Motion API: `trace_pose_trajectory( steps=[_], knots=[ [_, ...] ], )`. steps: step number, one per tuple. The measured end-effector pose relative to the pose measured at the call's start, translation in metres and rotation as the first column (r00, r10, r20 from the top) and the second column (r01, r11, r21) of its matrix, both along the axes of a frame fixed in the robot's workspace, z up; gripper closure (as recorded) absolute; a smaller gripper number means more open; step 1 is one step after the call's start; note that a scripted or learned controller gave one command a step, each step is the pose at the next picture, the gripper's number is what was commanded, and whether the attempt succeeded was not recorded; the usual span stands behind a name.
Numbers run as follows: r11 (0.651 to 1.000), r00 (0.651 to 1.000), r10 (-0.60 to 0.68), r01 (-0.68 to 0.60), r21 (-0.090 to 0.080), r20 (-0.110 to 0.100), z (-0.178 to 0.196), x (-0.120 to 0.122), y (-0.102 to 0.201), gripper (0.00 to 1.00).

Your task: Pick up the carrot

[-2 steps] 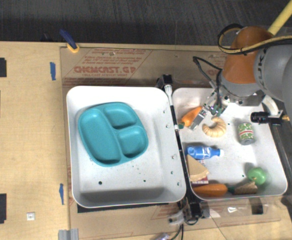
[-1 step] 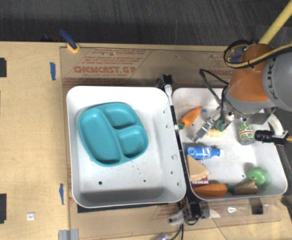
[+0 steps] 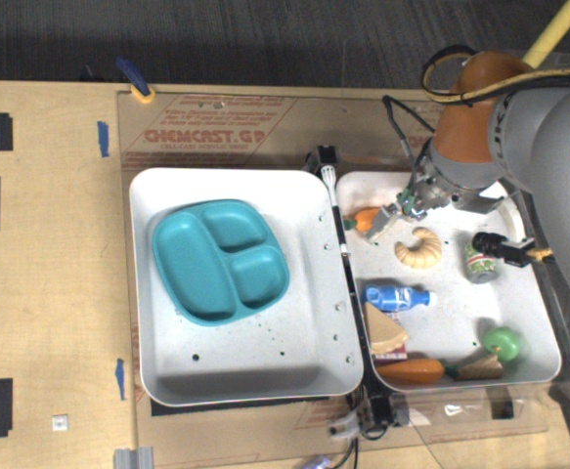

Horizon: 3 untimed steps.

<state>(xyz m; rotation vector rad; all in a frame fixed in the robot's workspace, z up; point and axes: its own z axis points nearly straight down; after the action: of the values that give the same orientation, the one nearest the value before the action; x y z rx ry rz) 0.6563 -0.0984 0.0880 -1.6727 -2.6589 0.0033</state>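
the bench [image 3: 50, 262] bears two white bins. the left bin [image 3: 167, 360] holds a teal divided plate [image 3: 221, 259]. the right bin [image 3: 539, 306] holds the clutter: a blue bottle [image 3: 396, 298] at its middle, a croissant [image 3: 419, 248] above that, a green apple [image 3: 502, 342] toward its near right corner. the carrot [image 3: 366, 221] lies at this bin's far left corner. the gripper [image 3: 390, 215] hangs just beside it; how wide it stands i cannot tell. this looks like the reach step; next, centre over the carrot and close.
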Motion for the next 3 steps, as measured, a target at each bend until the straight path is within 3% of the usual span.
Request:
trace_pose_trajectory(
  steps=[1,2,3],
  knots=[
    [0.998,0.998,-0.069,0.069,0.003,-0.011,0.0002,0.0054,0.0001,0.0],
    [0.94,0.939,-0.342,0.342,0.001,-0.028,0.0,0.0067,-0.0012,0.0],
    [0.898,0.898,-0.44,0.439,-0.011,-0.032,-0.0003,0.0042,0.004,0.0]
  ],
)
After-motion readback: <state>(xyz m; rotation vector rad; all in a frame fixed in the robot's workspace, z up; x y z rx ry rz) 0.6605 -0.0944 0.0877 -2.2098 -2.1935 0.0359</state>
